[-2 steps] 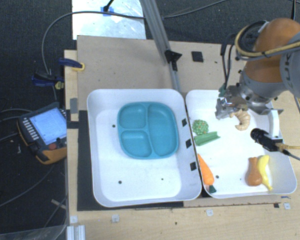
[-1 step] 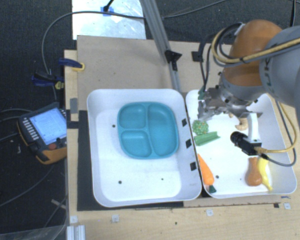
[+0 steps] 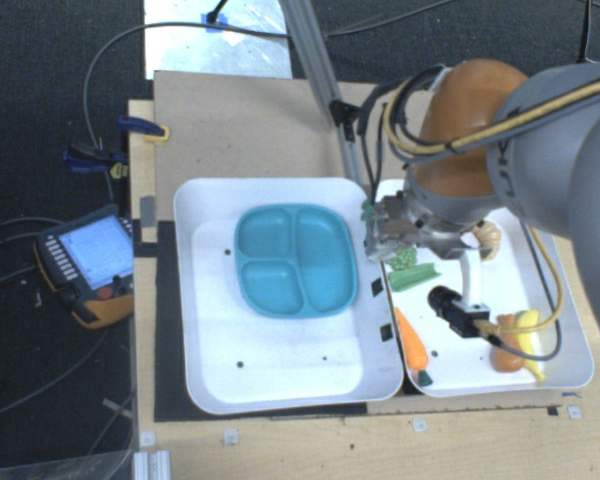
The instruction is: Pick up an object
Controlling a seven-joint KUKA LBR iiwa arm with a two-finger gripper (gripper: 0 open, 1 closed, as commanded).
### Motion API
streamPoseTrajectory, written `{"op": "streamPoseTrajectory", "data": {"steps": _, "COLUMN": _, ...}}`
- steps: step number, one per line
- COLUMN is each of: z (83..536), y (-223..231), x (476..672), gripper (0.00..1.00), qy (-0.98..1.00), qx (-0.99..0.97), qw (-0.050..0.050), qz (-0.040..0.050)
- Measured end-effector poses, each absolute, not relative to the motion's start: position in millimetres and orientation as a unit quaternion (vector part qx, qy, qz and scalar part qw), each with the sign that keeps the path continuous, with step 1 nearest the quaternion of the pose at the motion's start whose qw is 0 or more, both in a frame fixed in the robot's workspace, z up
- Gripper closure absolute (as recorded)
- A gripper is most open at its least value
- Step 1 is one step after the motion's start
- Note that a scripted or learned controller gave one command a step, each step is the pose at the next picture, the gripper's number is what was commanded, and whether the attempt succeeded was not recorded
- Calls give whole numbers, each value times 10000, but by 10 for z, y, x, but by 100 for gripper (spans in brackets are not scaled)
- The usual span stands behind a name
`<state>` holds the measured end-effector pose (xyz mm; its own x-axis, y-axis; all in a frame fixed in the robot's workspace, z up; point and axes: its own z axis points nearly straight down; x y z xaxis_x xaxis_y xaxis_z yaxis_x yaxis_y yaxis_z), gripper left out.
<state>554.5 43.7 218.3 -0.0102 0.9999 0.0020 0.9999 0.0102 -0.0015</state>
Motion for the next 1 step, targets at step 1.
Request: {"op": "streamPoseTrajectory", "data": {"steps": 1, "z": 2280, "y": 995, "x": 5310, "gripper": 100, "qy": -7113, "qx": -7029, "qw": 13, "qz": -10}}
